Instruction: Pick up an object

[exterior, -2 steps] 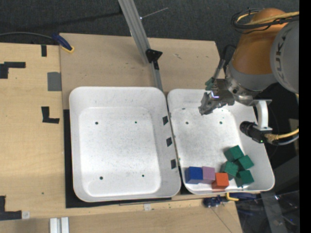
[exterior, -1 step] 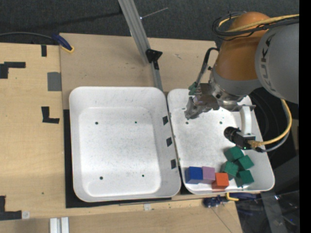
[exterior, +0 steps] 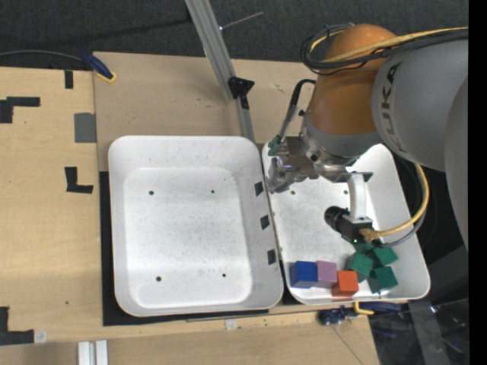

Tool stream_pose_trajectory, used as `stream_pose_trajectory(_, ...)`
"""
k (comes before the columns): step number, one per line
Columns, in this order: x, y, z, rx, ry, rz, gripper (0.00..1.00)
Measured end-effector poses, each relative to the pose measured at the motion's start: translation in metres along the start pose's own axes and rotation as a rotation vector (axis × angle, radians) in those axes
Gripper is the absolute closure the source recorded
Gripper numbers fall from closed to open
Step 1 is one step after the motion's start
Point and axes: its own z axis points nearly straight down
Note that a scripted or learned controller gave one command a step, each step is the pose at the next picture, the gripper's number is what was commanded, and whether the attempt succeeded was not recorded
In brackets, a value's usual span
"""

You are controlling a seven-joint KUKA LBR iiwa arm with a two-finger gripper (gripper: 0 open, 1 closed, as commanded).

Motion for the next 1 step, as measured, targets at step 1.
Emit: stream_pose_trajectory(1, 0.0553, -0.0183, 0.0059, 0.001, 0.0, -0.001, 1.0)
